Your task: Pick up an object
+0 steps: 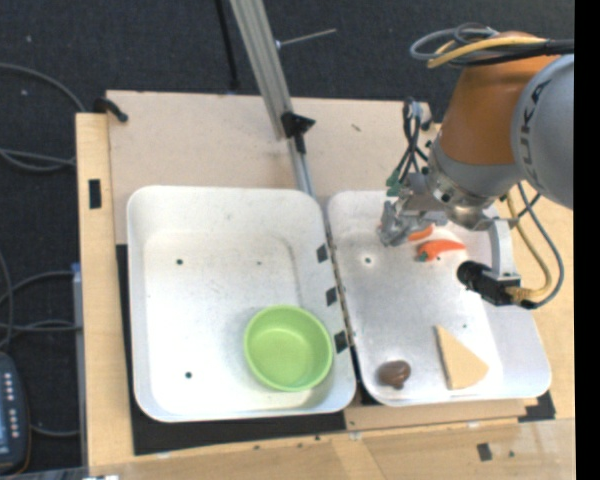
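Note:
My gripper (396,230) hangs low over the back of the right bin (410,308), under the grey and orange wrist. An orange and white object (436,245) lies just to the gripper's right, partly hidden by the arm. A tan wedge (459,359) rests near the right bin's front, with a small brown round object (394,373) to its left. A green bowl (287,347) stands in the front right corner of the left bin (200,268).
A slanted aluminium bar (272,73) rises from the bench behind the bins. A black fitting (488,281) on cables hangs over the right bin's right side. Wooden bench board surrounds both bins.

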{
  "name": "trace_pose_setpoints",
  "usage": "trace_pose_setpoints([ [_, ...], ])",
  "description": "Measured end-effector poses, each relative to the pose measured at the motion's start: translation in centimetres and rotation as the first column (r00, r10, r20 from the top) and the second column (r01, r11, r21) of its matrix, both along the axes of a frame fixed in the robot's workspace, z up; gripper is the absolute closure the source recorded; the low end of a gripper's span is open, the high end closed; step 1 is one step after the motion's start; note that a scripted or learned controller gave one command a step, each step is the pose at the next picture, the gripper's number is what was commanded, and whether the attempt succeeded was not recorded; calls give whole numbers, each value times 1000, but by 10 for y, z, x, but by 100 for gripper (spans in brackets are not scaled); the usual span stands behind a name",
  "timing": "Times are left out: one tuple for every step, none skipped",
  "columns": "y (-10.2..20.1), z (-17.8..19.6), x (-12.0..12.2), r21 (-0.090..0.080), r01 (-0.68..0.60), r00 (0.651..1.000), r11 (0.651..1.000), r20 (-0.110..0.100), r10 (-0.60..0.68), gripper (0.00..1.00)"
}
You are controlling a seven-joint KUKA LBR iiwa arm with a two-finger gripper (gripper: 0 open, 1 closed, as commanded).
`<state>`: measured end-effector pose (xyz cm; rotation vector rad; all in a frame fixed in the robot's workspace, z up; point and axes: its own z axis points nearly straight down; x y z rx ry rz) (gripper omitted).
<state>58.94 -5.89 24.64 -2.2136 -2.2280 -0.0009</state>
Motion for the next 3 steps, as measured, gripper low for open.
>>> trace_pose_setpoints([
  [49, 5, -9, 1, -1, 1000, 1000, 1, 1, 100],
  [106, 1, -27, 0, -2, 1000, 1000, 0, 2, 100],
  [144, -15, -58, -1, 1, 1000, 1000, -2, -1, 100],
])
